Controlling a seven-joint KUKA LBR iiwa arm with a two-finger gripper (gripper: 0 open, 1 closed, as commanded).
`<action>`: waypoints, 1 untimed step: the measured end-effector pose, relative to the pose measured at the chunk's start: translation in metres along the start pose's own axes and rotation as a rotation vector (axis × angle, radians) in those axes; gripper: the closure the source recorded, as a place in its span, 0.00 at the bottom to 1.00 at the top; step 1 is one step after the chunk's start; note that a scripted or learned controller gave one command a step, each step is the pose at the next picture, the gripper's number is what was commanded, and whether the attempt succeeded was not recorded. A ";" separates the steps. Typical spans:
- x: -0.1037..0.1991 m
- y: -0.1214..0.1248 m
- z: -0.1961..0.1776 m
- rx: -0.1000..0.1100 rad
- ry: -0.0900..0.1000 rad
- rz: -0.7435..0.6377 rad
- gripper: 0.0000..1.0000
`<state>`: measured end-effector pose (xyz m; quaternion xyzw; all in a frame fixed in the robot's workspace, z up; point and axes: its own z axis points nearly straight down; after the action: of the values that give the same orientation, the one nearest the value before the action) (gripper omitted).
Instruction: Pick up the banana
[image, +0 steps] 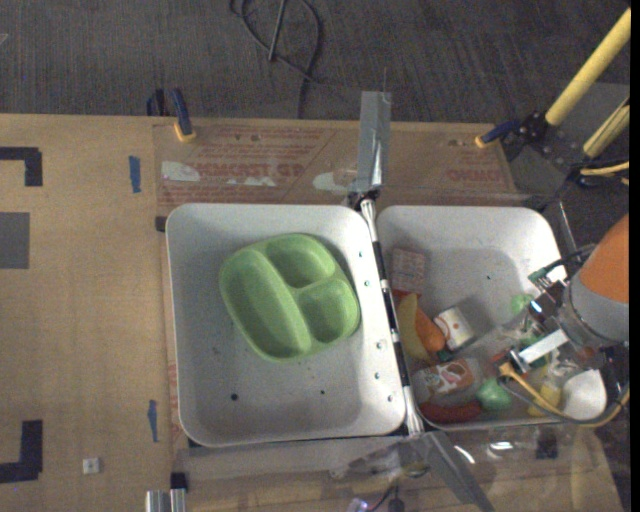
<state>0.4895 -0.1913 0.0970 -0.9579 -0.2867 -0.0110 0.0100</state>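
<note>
— Nearest first: near rim of the shallow white plastic left bin (290, 437), with a green three-compartment plastic plate (290, 295) lying flat around its middle. Anything of the task in there?

— No. Further right, past the divider, into the shallow white plastic right bin (470, 215). Pale yellow curved toy banana (407, 335) lying lengthways along that bin's left wall, with an orange carrot-shaped toy (430, 332) just beside it on the right, possibly touching.

— Sure about calling it the banana?

— Fairly sure, going by colour and curve. Worth noting a thinner yellow strip (530, 392) toward the near right corner, though; cannot tell what that is.

— And the two-finger gripper (532, 352)?

— Low over the right part of the right bin, among the clutter, well apart from the banana. Cannot tell whether apart or together; nothing seen clamped in it.

— Handling?

— Probably light, stiff enough to hold its shape, smooth and a little slippery, not fragile. Best taken across the narrow width at mid-curve. Little room there, judging by the wall on one side and the carrot on the other, so a risk of catching the carrot too or scraping the wall. Far end perhaps freer.
</note>
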 end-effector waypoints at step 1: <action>0.046 -0.045 -0.087 -0.014 -0.027 0.336 0.00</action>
<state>0.5016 -0.1305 0.1855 -0.9925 -0.1225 0.0018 0.0010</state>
